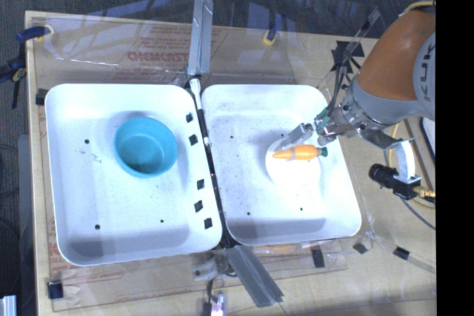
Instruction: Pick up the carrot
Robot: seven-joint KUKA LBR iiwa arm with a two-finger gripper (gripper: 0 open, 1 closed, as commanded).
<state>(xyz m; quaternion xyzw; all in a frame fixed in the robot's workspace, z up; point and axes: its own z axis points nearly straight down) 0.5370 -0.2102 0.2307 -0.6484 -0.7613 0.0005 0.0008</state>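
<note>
A small orange carrot (296, 154) with a green top lies in the right bin (244, 211), towards its right side, on a round white plate (292, 172). Its green end points right. My gripper (314, 135) hangs just above the carrot's right end, close to the bin's right wall. From this slant I cannot make out whether it touches the carrot. The grey arm with its orange band reaches in from the right.
A blue bowl (146, 146) sits upright in the left bin (89, 233), left of the divider (204, 166) between the bins. The right bin's far wall and right wall stand close to my gripper.
</note>
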